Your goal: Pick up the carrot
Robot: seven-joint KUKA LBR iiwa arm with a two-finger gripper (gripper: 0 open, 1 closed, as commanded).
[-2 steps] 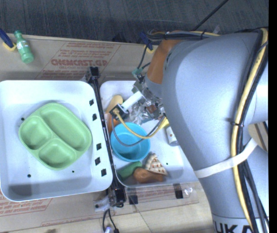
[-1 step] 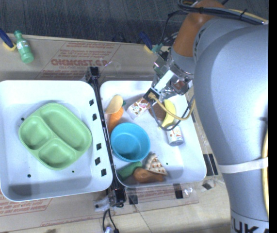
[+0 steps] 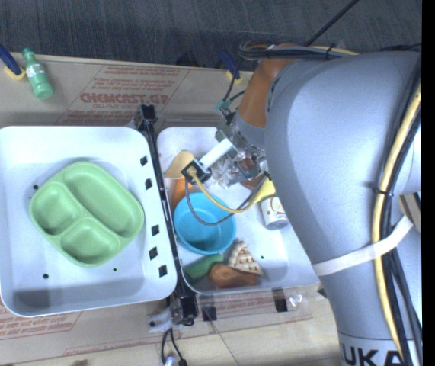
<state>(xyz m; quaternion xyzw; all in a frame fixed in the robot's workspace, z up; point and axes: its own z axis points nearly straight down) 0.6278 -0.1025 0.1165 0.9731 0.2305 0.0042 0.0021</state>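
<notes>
While the grey arm (image 3: 339,166) looms over the right side of the bench and covers much of the right bin (image 3: 202,136), the left bin (image 3: 19,139) holds just a green divided plate (image 3: 86,212), so the work is all on the right. A blue bowl (image 3: 202,227) sits in the middle of that bin, and the gripper (image 3: 219,163) hangs just above the bowl's far rim, among cables; whether it is open or closed cannot be told from this angle, and nothing can be seen in its grasp. The carrot (image 3: 231,275) is, I judge, the orange-brown piece with a green end lying against the bin's near wall, just below the bowl and touching a pale ridged piece (image 3: 242,258). A brighter orange sliver (image 3: 177,191) wedged between the bowl and the bin's left wall could be the carrot instead; too little of it shows to be sure. A small can (image 3: 275,212) lies to the bowl's right. The step in hand looks like the approach, with no grasp made yet. Next, the gripper needs to travel past the bowl toward the near wall and come down over the carrot across its narrow width, clear of the wall and the ridged piece.
</notes>
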